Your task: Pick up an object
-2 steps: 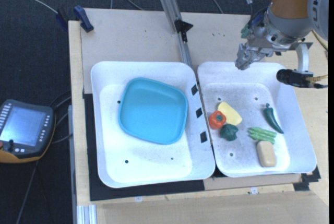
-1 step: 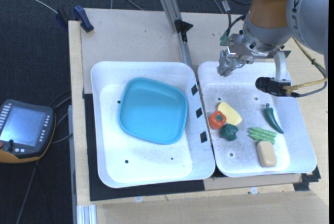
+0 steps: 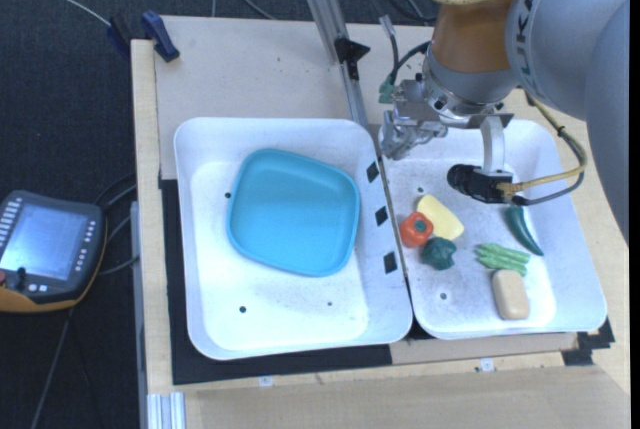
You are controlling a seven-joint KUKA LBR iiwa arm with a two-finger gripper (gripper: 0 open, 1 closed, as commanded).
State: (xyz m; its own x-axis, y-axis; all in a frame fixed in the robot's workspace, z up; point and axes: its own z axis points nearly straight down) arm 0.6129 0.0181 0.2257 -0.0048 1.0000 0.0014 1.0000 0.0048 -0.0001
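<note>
Six small things lie in the right bin (image 3: 572,289). Near its middle is a yellow wedge (image 3: 441,215), with a red pepper (image 3: 416,229) touching it at 8 o'clock and a dark green lump (image 3: 438,253) just beside it at 6 o'clock. Toward 3 o'clock lie a light green pod bundle (image 3: 502,257), a beige block (image 3: 510,295) at the bundle's 6 o'clock, and a dark green chilli (image 3: 522,229) at its 1 o'clock.

The jaws hang over this bin's 11 o'clock corner, apart from all six things; I cannot tell whether they are spread or pressed together.

At 9 o'clock, the left bin (image 3: 280,312) holds a blue plate (image 3: 295,212). Both bins sit on the tabletop (image 3: 250,57).
</note>
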